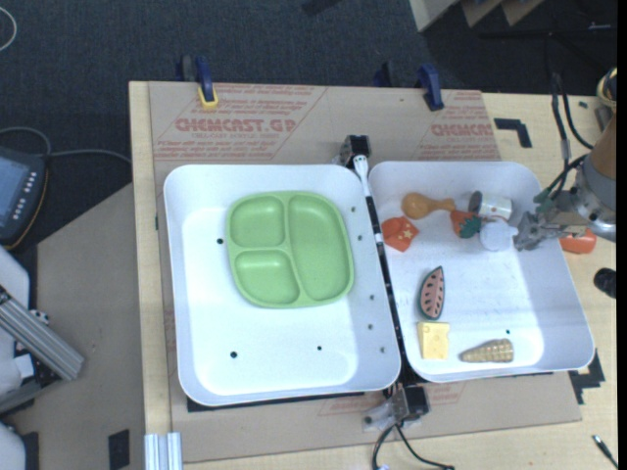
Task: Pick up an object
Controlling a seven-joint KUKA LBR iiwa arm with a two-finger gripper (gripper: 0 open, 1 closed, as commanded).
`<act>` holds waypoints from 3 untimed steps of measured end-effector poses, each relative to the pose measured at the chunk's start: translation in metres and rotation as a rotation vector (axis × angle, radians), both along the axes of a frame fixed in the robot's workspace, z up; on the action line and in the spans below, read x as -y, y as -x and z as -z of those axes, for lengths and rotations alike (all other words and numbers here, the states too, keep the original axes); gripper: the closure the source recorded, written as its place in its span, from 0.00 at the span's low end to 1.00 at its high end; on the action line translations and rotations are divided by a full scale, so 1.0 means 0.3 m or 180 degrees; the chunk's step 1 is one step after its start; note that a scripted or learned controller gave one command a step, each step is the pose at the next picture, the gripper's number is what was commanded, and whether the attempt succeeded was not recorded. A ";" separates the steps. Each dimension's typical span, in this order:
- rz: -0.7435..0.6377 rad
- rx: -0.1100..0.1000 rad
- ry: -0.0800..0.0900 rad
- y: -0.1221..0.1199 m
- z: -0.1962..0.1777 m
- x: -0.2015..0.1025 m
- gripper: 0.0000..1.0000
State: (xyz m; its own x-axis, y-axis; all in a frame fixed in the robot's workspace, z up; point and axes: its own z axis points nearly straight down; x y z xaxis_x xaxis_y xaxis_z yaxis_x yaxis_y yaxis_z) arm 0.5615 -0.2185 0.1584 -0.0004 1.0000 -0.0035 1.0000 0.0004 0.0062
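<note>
- You are looking at two white bins sitting side by side: the left bin (186, 262) is carrying one green divided plate (291, 249) near its middle.
- The right bin (558, 302) is holding one watermelon slice (432, 293) at its centre, one yellow cheese block (434, 340) and one ice-cream cone (488, 352) along its near edge, plus one orange-red piece (399, 232) by its left edge.
- One tan pear-shaped toy (423, 205) and a small cluster of pieces (482, 217) are lying along the far edge.
- The gripper (534, 231) is hovering at the right edge beside that cluster; you cannot tell how its fingers are standing.
- The board (245, 125) is reading "CHEMCAST".
</note>
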 end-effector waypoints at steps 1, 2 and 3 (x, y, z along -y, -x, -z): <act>-0.0003 0.0005 0.0002 -0.034 -0.197 0.006 1.00; -0.0001 -0.0006 -0.0004 -0.037 -0.224 0.006 1.00; -0.0018 -0.0027 -0.0022 -0.010 -0.210 -0.201 1.00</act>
State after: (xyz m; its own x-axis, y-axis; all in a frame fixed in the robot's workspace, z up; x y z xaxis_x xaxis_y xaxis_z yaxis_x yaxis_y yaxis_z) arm 0.5644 -0.1584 0.2214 -0.0060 1.0000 0.0036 1.0000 0.0060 -0.0023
